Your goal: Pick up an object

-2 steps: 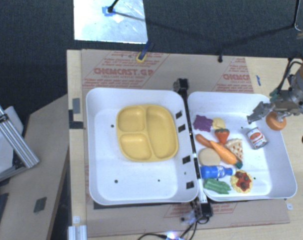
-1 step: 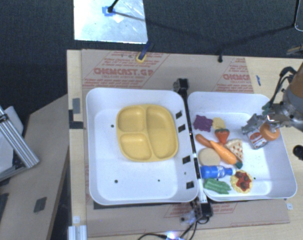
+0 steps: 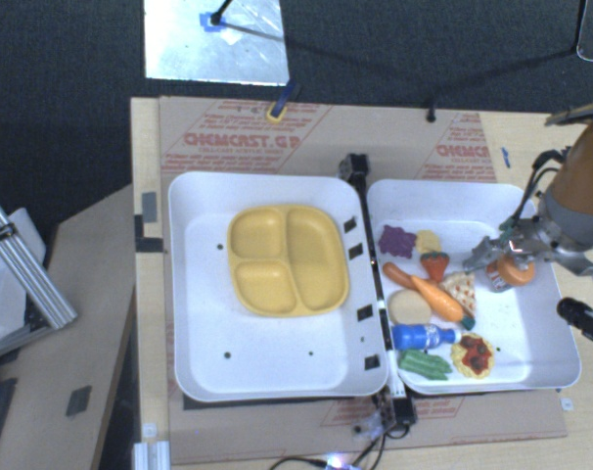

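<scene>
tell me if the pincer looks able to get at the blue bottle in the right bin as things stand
Probably yes. The blue bottle lies flat with nothing on top of it, and the pincer sits just up and to its right in the same bin. The toy carrot and green beans crowd its sides, so a clean grip may be tight.

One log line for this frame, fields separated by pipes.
arm: over right bin | hand: at orange toy, grasp unclear | left bin: yellow tray

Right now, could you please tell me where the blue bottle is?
The blue bottle lies in the right bin, near its left wall, between the beige round piece above and the green beans below.
</scene>
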`<state>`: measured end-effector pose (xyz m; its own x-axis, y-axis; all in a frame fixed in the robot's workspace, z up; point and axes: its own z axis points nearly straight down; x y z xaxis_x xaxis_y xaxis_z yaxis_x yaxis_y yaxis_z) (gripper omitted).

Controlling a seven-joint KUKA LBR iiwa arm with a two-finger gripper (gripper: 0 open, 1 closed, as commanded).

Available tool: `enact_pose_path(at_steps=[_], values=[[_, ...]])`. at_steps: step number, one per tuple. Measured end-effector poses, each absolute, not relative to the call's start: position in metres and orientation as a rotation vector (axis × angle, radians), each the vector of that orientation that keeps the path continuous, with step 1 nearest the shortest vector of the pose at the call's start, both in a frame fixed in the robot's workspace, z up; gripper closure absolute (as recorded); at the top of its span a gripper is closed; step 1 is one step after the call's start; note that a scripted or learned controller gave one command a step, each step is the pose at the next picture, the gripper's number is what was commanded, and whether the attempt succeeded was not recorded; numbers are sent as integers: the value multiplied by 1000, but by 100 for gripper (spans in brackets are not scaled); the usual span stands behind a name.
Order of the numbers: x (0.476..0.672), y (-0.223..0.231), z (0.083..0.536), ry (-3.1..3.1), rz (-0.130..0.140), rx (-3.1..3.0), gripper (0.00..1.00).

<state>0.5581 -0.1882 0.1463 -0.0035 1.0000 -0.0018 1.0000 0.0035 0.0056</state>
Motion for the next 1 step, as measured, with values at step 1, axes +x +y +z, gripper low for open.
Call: enact_pose_path(at_steps=[1], values=[[561,-189,138,2214,6,2213,0]])
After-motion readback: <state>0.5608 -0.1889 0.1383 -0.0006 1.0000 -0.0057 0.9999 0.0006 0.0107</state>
